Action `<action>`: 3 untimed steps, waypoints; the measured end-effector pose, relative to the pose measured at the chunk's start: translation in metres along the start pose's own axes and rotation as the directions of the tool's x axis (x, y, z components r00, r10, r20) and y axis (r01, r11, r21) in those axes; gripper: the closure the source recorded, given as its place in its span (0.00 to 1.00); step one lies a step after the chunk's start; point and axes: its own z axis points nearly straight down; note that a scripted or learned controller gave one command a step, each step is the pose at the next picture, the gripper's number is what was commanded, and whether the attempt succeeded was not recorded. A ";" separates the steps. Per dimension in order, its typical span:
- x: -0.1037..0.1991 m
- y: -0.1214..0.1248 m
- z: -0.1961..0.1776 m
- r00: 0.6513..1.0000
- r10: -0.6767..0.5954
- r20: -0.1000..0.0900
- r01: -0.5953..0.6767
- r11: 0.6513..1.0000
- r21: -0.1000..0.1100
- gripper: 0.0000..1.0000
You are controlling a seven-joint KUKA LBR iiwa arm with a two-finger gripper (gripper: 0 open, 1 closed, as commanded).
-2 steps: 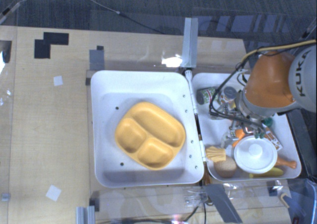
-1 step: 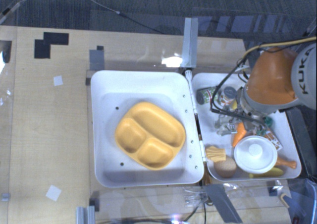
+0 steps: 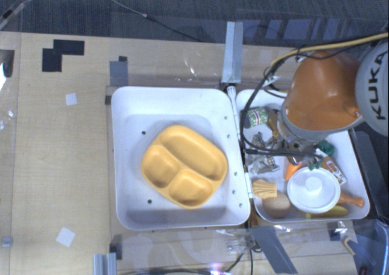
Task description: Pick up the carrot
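Since the carrot (image 3: pixel 292 171) is tucked beside the white bowl (image 3: pixel 313 190) in the crowded right bin (image 3: pixel 248 102), only a small orange piece is seen. The gripper (image 3: pixel 296 153) is hung right over it, likely so it can be grabbed, but whether anything is gripped cannot be told.

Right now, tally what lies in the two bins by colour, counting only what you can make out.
Yellow: 2, the plate in the left bin and a banana-like piece
White: 1, the bowl
Orange: 1, the carrot, partly under the arm
Tan or brown: 3
Green: 2
Total: 9, with more perhaps hidden under the arm.
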 end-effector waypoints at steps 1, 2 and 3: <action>-0.003 0.000 -0.011 1.000 0.000 0.008 0.000 1.000 0.002 1.00; -0.012 0.022 -0.099 0.918 -0.397 0.002 0.397 0.918 0.002 1.00; 0.033 -0.055 0.003 0.006 -1.000 0.003 1.000 0.006 -0.008 1.00</action>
